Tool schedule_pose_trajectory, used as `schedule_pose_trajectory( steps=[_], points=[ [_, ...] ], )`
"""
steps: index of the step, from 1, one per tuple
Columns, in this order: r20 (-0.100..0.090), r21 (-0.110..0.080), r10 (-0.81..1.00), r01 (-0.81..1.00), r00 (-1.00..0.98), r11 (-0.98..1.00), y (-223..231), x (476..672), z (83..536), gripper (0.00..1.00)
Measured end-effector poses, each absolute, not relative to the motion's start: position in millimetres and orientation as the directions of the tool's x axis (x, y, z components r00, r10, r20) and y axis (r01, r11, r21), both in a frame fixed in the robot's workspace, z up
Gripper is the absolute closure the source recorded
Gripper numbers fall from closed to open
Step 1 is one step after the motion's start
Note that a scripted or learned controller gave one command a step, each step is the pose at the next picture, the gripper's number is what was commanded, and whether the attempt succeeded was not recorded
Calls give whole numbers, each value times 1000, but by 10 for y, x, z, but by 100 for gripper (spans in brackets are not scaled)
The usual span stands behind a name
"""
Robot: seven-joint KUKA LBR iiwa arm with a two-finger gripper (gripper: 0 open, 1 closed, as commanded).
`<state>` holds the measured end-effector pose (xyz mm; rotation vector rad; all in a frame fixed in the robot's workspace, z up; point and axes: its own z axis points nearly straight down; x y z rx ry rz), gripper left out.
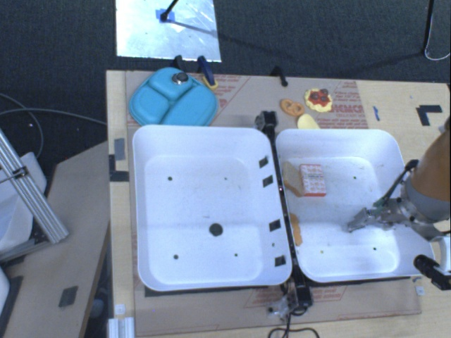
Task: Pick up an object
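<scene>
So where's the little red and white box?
The small box lies in the right bin, near its upper left corner, left of the claw.

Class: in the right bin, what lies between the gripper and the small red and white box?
Nothing. In the camera view, only bare white bin floor lies between the gripper and the small red and white box.
</scene>
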<state>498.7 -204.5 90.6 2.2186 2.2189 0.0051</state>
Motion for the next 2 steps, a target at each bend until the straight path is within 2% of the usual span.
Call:
schedule_pose_trajectory(
  steps=[1, 2],
  points=[
    [-4, 10, 1000, 1000, -7, 7, -2060, 6042, 1262, 0],
    [0, 9, 1000, 1000, -11, 11, -1261, 6669, 1388, 0]
  ],
)
